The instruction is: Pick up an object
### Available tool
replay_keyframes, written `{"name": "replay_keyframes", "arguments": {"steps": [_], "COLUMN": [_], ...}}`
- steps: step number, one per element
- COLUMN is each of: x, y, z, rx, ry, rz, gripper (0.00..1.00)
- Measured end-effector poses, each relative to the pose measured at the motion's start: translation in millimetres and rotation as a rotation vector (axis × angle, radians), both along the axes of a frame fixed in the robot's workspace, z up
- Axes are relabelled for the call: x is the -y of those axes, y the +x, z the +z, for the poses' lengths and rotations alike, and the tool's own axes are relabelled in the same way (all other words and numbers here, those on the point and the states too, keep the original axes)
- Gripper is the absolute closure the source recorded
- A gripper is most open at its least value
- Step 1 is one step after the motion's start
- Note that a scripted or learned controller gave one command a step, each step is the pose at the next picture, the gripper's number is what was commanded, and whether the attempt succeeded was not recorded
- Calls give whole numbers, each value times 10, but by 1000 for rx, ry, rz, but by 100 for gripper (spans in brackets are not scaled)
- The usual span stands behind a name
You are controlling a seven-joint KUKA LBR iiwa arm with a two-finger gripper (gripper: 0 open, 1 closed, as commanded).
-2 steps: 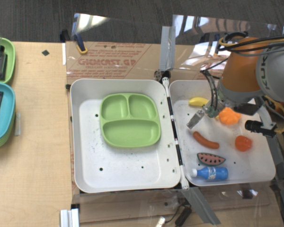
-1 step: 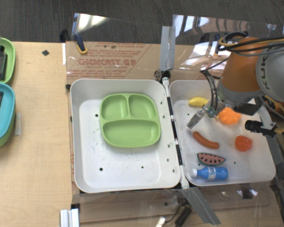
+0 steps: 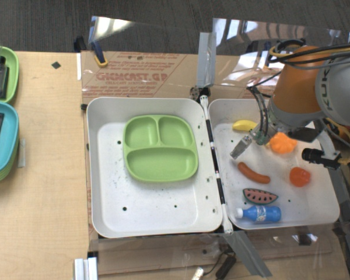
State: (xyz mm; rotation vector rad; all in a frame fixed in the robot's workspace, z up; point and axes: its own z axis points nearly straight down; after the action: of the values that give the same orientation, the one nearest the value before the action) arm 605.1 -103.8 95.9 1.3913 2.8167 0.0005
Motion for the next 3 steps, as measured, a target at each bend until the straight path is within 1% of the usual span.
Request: {"name": "replay_keyframes", "arguments": {"steps": [3], "x": [0], "y": [0], "z": [0], "rx": [0], "ry": [0], "rz": [0], "gripper": [0]}}
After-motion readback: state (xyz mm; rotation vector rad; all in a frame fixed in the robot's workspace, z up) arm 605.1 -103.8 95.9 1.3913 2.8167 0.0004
